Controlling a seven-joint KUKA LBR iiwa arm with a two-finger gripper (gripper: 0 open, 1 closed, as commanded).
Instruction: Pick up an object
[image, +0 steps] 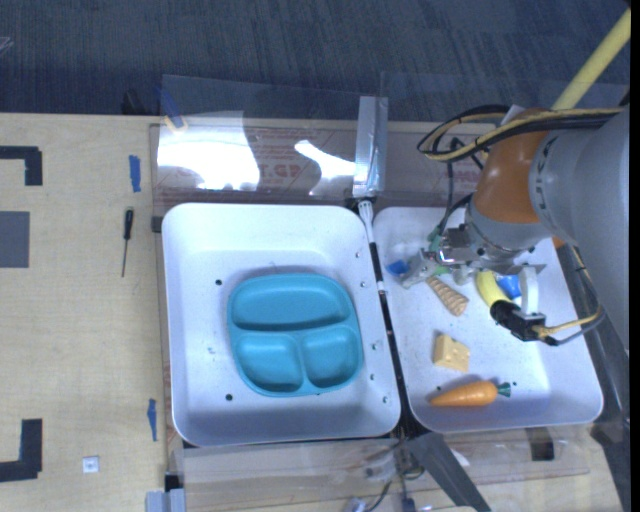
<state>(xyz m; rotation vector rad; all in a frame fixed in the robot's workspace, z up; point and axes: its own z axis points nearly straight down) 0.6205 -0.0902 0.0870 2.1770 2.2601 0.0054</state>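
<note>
My gripper (437, 264) is down in the right bin (570, 395), at its upper middle, under the grey arm with the orange band. A tan ridged cone (449, 295) lies just below the gripper, touching or nearly touching it. A small blue piece (398, 268) sits to the gripper's left. To its right lie a yellow object (487, 288) and a blue one (510, 287), partly hidden by the arm. A yellow cheese wedge (451, 352) and an orange carrot (468, 394) lie apart nearer the front.
The left bin (190, 300) holds a blue divided tray (293, 332). A metal divider (380, 300) separates the bins. A black and yellow cable (535, 326) loops over the right bin's right side. A clear plastic panel (260, 160) stands behind the left bin.
</note>
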